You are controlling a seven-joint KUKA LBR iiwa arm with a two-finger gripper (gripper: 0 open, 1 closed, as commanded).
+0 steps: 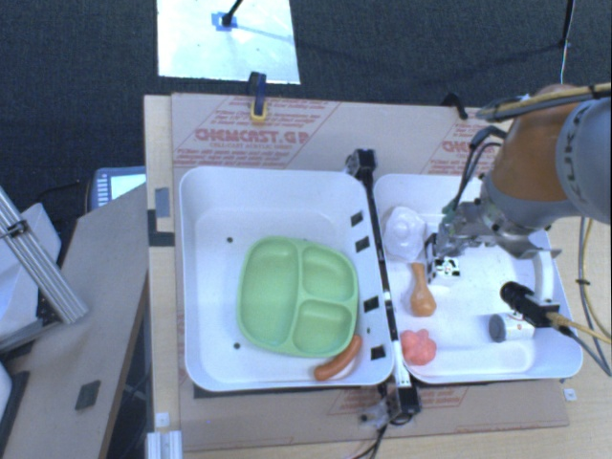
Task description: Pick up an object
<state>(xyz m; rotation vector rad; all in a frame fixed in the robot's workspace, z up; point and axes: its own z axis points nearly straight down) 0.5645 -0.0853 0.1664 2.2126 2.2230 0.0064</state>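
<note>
My gripper (442, 259) hangs low in the right bin (478, 191), near its middle left. Just below and left of it lies a tan, drumstick-shaped toy (421, 291), its thin end pointing up towards the gripper. A white, crumpled-looking object (404, 229) rests to the gripper's upper left, close to the divider. A pink lump (418, 347) sits at the bin's front left corner. I see nothing between the gripper and the bin floor that it holds.
The left bin (206, 256) holds a green divided plate (296, 296) and an orange sausage (338, 360) against its front wall. A small white piece with a grey end (502, 329) lies front right in the right bin. A black clip strip (375, 256) runs between the bins.
</note>
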